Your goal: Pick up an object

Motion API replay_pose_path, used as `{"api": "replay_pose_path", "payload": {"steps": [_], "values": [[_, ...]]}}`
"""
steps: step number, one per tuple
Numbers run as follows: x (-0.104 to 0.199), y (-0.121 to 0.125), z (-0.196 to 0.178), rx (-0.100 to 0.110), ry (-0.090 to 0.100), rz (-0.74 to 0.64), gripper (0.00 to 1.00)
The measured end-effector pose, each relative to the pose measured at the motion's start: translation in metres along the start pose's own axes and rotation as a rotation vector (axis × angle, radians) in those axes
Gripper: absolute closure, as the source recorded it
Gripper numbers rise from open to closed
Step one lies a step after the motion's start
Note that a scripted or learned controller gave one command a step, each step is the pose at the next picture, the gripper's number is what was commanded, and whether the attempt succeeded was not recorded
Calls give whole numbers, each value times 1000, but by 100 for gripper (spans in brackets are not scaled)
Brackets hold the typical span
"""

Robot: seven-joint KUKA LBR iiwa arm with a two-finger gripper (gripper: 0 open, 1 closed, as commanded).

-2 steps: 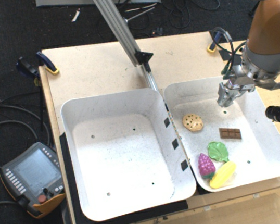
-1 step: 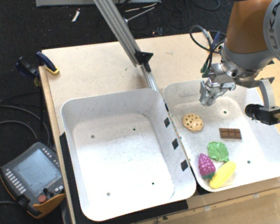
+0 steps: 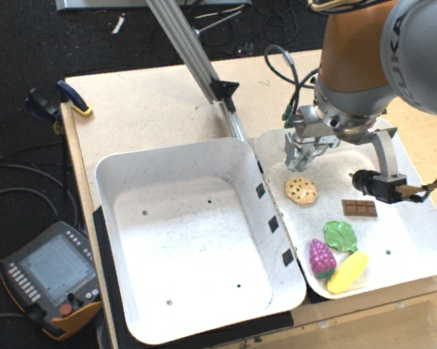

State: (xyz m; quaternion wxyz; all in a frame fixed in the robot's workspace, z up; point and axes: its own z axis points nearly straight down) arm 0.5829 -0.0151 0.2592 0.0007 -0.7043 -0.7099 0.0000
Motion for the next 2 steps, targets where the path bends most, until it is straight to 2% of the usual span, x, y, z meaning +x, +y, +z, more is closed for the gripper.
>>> {"api": "replay_pose_path", "payload": {"steps": [2], "values": [[90,10,21,2,0,0,100]]}}
